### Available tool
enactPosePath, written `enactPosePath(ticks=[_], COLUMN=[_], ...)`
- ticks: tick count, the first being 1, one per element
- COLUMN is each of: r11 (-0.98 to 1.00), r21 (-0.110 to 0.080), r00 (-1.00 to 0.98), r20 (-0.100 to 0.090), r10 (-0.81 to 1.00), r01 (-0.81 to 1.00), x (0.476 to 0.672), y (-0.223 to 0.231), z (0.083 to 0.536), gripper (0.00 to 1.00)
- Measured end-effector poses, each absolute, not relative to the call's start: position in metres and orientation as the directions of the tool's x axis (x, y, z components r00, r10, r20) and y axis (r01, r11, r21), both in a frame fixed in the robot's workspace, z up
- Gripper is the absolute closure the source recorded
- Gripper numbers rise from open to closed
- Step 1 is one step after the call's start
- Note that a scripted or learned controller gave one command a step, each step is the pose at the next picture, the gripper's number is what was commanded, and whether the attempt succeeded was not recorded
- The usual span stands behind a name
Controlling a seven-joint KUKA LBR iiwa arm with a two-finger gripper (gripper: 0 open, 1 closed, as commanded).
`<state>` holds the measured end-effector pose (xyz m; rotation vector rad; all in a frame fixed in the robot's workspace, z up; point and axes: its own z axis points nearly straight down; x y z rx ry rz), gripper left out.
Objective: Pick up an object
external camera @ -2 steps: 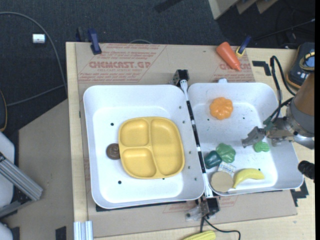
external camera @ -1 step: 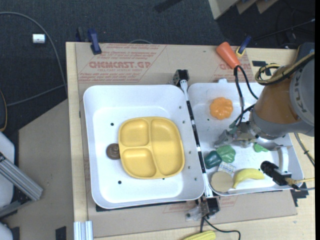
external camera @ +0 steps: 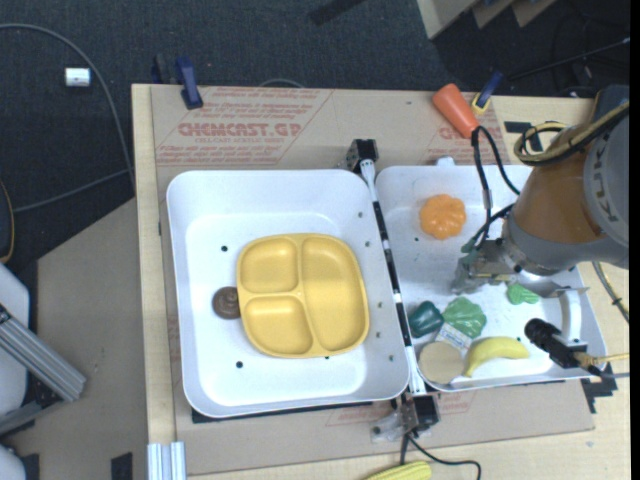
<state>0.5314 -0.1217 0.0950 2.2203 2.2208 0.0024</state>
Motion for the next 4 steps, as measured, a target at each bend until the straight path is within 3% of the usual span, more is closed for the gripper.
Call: enactPosePath(ticks=[1, 3, 4], r11=[0.0, 0.002, 0.002], r21=[0.002, 0.001, 0.003], r00=[0.0, -0.002, -0.002], r20=[0.0, -0.001, -0.003], r10=[1.0, 1.0, 1.0], r01=[1.0, 1.0, 1.0], x=[0.531, 0.654, 0.654], y=[-0.122, -0.091, -0.091], z=[0.095, 0.085, 0.096], gripper=[0.0, 0.0, 1.0])
